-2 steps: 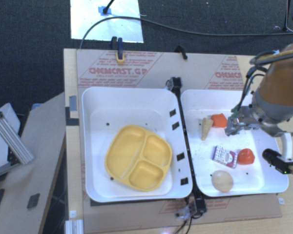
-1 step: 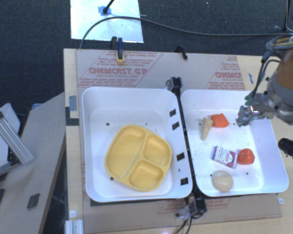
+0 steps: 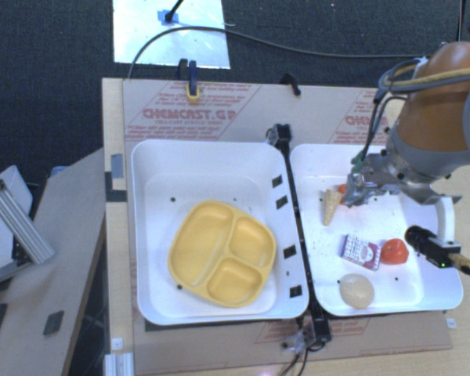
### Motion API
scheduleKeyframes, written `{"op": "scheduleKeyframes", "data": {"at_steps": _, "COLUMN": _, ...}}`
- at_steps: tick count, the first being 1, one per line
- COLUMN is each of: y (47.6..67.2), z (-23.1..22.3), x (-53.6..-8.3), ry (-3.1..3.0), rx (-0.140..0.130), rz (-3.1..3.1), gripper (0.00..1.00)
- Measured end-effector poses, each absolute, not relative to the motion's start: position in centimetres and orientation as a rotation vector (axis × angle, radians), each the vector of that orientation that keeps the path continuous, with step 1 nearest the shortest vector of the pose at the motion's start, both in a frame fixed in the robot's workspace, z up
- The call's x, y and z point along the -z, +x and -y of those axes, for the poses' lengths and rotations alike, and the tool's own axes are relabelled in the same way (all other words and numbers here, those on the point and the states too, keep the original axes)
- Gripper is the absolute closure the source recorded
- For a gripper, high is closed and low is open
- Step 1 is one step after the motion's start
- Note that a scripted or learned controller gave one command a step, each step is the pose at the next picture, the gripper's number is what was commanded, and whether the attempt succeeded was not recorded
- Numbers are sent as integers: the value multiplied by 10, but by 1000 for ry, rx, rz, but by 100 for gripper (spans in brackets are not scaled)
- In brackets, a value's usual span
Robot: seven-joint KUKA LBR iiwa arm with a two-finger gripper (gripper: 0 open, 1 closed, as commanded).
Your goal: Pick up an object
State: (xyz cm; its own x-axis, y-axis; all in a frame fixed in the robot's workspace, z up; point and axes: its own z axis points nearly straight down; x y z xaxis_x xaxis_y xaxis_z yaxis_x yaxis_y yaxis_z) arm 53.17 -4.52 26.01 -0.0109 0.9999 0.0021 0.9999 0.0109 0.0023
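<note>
Gripper (image 3: 354, 192) low in right bin (image 3: 446, 296), beside cone (image 3: 330, 205) near bin's left wall. Jaw state: cannot tell (wrist blocks view). Cone looks light, rigid, tapered, likely slips; grab across wide end. Small orange bit (image 3: 342, 187) just beside.

Two white bins side by side, left bin (image 3: 153, 178) holding a yellow divided tray (image 3: 222, 252), right bin (image 3: 423, 300) with gripper (image 3: 352, 192) low at its far side beside a cream cone (image 3: 330, 205), purple packet (image 3: 359, 251), red tomato-like piece (image 3: 394, 251), pale round object (image 3: 356, 291) nearest.
</note>
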Motion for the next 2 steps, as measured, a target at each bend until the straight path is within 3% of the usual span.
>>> {"op": "scheduleKeyframes", "data": {"at_steps": 2, "y": 534, "z": -64, "x": -240, "ry": 2210, "rx": -4, "rz": -2232, "gripper": 100}}
